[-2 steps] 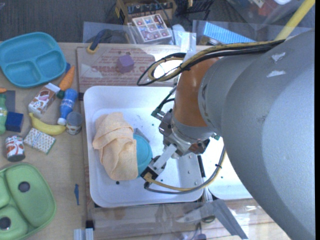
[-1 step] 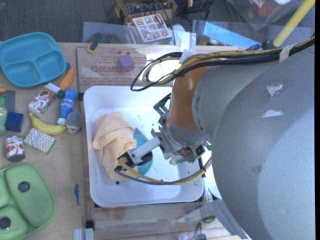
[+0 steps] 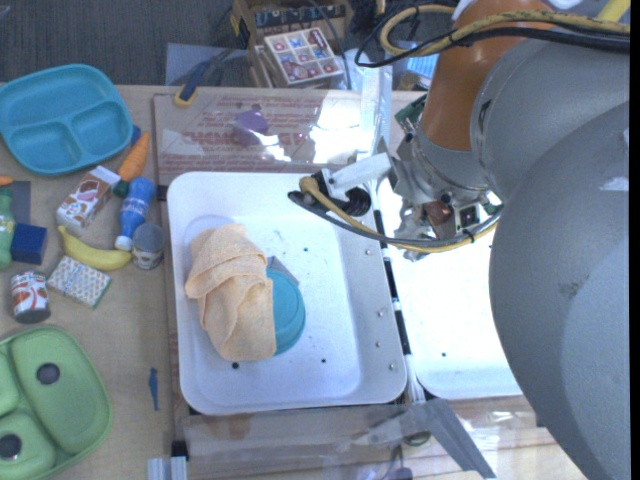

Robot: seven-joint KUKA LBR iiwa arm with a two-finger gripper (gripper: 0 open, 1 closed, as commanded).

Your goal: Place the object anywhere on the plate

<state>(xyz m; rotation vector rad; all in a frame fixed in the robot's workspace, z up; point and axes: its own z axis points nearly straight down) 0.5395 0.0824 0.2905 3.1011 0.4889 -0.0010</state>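
Along the bench's left edge, a teal plastic divided tray (image 3: 65, 118) and a pale green moulded tray (image 3: 45, 398) are seen, with small items scattered between them: a dark blue cube (image 3: 28, 240), a short printed can (image 3: 30, 296), a brown-and-white carton (image 3: 85, 198), a yellow toy banana (image 3: 95, 251), an orange toy carrot (image 3: 135, 153) and a blue bottle with a white cap (image 3: 135, 211). Their labels are too small to be read. Further right, in the left white bin (image 3: 330, 368), a folded peach cloth (image 3: 232, 288) is draped over the left part of a round blue plate (image 3: 288, 313), whose right rim is left exposed. Nothing is placed between cloth and arm. The gripper (image 3: 437, 213) is held over the seam between the bins, near their far edge and well apart from the cloth; whether it is open or closed cannot be told. The right white bin (image 3: 450, 358) is largely hidden by the grey arm (image 3: 560, 268).
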